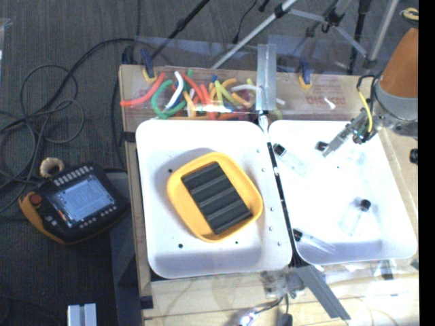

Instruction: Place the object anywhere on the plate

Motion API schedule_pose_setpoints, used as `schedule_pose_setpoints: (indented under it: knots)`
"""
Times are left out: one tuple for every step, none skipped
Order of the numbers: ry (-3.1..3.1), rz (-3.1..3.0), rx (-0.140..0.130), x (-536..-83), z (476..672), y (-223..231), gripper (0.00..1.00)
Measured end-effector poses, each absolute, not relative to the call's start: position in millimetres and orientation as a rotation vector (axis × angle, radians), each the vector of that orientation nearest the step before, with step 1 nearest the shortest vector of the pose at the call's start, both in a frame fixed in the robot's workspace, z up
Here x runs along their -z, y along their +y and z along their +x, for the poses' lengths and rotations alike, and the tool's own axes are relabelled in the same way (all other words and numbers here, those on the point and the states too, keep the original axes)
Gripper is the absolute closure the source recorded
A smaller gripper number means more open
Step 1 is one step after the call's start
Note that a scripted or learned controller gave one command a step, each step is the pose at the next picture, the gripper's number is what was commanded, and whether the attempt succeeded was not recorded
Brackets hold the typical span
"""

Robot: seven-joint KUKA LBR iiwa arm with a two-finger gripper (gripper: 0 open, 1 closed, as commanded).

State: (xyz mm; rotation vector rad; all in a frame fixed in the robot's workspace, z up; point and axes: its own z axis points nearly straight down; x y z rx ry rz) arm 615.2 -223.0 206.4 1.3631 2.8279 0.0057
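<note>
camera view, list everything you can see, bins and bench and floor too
plate: 1, yellow, left bin
ridged pad: 1, black, on the plate
vials: 3, clear with dark caps, right bin
bins: 2, white, side by side on bench
tubes: a bunch, many colours, behind the left bin
pendant: 1, orange and black, floor at left
arm: 1, grey with orange band, upper right
gripper: 1, grey, over right bin's back

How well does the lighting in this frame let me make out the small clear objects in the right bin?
Camera view: poorly. The shallow white right bin is bright and washed out, so the small clear vial with a black cap nearly melts into it; the claw looks soft and slightly blurred, while the yellow rounded plate with its dark ribbed block reads sharply.
</note>
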Motion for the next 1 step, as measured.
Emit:
schedule_pose_setpoints:
  knots:
    - [2.828,1.363,-0.006,-206.4,615.1,-223.0,0.0]
